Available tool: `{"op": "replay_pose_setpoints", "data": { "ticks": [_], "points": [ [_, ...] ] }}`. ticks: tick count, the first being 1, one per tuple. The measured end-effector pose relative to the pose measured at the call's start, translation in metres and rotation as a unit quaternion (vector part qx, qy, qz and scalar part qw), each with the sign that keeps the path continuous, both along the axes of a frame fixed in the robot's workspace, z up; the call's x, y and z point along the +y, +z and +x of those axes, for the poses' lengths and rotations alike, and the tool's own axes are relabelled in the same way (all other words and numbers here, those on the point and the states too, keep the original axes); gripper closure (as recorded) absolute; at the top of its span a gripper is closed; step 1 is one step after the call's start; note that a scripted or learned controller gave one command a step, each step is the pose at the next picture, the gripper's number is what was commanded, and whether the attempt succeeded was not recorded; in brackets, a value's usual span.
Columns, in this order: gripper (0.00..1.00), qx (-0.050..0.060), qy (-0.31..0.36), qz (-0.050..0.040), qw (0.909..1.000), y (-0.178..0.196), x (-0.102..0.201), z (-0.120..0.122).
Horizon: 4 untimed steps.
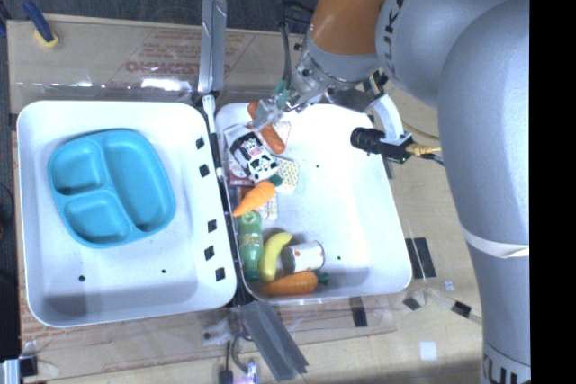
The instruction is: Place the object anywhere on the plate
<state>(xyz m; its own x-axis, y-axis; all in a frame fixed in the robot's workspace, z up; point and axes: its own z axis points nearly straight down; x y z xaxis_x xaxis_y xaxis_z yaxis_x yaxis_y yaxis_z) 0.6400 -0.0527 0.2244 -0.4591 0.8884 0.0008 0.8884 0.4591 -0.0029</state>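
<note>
The sausage-like orange toy [272,138] I take as the object lies right under my gripper [286,100], at the far left corner of the right bin [360,220], with a black-and-white toy [256,159] and a carrot [255,196] crowded just below it. I cannot tell from this angle whether the gripper is parted or closed on anything. To do this well I descend straight, pinch across the toy's narrow width clear of its neighbours, then lift high over both bin walls before carrying left to the blue plate [110,184].
</note>
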Motion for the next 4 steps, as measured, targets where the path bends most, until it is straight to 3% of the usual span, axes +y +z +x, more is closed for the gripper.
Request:
{"op": "replay_pose_setpoints", "data": {
  "ticks": [1, 2, 3, 4],
  "points": [
    [1.0, 0.0, 0.002, -0.0006, 1.0, 0.009, 0.0, 0.001],
    [1.0, 0.0, -0.041, -0.0006, 0.9992, -0.035, 0.081, -0.024],
    [1.0, -0.002, 0.062, -0.0003, 0.9981, 0.041, 0.057, -0.019],
    [1.0, 0.0, 0.015, -0.0006, 0.9999, -0.015, 0.157, -0.03]
  ]
}}
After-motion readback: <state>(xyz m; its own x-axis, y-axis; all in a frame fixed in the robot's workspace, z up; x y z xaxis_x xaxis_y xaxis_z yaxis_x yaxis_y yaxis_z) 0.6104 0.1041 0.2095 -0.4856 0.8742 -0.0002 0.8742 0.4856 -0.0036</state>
